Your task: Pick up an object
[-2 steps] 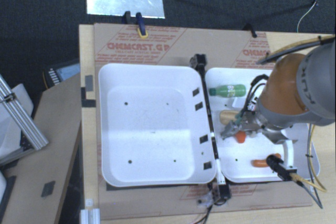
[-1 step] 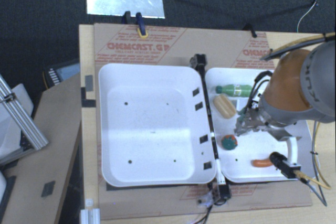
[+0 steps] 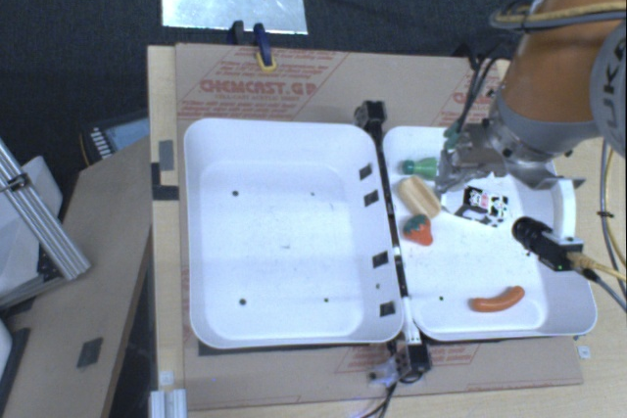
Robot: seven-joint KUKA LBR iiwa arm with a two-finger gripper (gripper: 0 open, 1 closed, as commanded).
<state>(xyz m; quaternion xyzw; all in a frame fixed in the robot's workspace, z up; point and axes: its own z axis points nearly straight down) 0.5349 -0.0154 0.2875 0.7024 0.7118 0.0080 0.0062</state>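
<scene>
Nearest me, low in the right bin point(image 3: 573, 210), lies the orange sausage point(image 3: 496, 300), well apart from everything else. Up the bin, near the divider, I've got the strawberry point(image 3: 419, 230) touching or just beside the tan block point(image 3: 418, 196), with the green piece point(image 3: 421, 166) behind them. The claw point(image 3: 456, 173) sits low in the bin's far part under the orange wrist, just beside the block and the green piece, with a black-and-white card point(image 3: 484, 204) just below it. My worry: these things are crowded, so a close here could nudge the block into the strawberry or pinch two at once, or just slide off the green piece against the bin wall. I can't tell how wide the claw stands; the wrist hides it, and I see nothing clearly in it. Left bin point(image 3: 284, 230) is not in play.
</scene>
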